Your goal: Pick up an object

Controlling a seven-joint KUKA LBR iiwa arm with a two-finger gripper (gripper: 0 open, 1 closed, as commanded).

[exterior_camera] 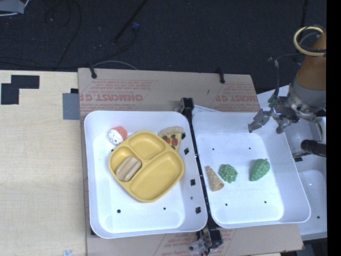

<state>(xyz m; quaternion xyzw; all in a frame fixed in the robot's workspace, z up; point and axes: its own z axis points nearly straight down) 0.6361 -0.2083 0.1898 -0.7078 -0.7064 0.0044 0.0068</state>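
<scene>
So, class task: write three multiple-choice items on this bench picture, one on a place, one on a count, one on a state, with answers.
1. Where does the hot dog lie?
A. in a small compartment of the yellow tray
B. in the right bin
C. on the cardboard

2. How many green items lie in the right bin?
A. none
B. two
C. four

3. How does the gripper stand?
A. shut on the cone
B. pressed into the tray
C. holding nothing, over the right bin's far right corner

Answers: 1 A, it rests inside the tray's small section. 2 B, two green pieces beside the cone. 3 C, nothing sits between its fingers.
</scene>
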